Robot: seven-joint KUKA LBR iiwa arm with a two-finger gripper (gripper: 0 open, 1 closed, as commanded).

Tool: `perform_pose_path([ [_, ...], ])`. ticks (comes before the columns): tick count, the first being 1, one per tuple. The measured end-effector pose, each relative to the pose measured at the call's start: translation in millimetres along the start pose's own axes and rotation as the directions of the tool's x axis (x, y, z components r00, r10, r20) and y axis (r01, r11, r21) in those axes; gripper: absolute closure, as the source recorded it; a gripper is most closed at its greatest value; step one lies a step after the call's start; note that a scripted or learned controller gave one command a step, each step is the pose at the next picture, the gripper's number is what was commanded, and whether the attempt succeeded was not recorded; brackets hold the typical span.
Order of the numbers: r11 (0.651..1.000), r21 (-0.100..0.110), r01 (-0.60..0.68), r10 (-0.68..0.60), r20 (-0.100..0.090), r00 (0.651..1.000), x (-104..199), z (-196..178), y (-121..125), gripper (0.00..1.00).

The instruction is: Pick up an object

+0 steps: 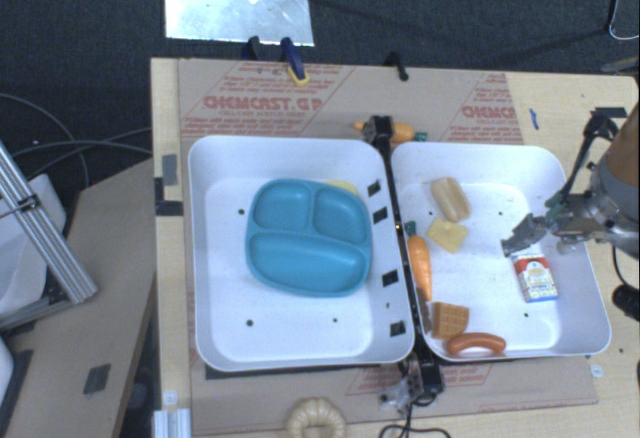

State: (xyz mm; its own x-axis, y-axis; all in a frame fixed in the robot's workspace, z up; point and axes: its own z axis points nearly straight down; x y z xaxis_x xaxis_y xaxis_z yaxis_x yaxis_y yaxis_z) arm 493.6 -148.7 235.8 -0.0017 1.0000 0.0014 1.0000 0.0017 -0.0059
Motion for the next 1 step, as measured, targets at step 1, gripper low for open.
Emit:
perform_pose_path([
  [1, 1.000, -0.007, 0.002, -0.002, 0.002, 1.000, 0.0, -3.2, 1.8, 0.00],
])
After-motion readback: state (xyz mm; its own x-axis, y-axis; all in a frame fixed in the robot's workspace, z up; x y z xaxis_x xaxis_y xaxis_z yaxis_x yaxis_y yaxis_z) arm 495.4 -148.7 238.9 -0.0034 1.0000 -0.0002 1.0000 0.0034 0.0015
